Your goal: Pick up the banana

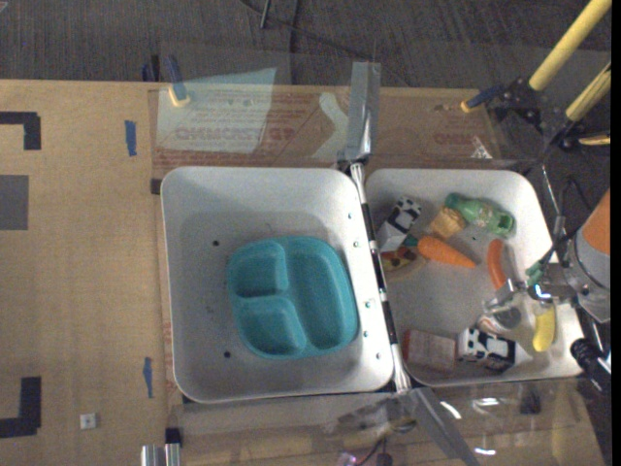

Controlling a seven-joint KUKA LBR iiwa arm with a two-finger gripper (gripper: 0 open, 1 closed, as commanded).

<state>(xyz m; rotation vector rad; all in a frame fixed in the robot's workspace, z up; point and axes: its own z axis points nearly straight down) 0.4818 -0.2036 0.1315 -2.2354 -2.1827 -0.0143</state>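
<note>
Nearest the lens, along the front edge of the right bin, lie a flat brownish packet and, just beside it toward the right, a black-and-white cow-patterned toy. Right of that toy, close to the bin's front right corner, the banana lies lengthwise, small and yellow, pointing roughly from front to back. The gripper hangs over this same corner, at the end of the grey arm with its orange band, which comes in over the bin's right wall. Its metal parts sit just beside the banana's rear end and partly over it, but glare and blur hide the fingers, so whether the claw is spread or closed, and whether it touches or grips the fruit, cannot be told. Crowding the spot are an orange-red chili-shaped piece just behind the gripper, a carrot lying aslant near the bin's middle, a green bottle-like toy toward the rear edge with a tan cone-shaped piece touching its left end, and a second black-and-white toy near the rear left corner, with a small multicoloured item just in front of it against the left wall. The left bin carries a teal divided tray with three compartments, well apart from the banana. Both bins rest on the cardboard-covered bench.
</note>
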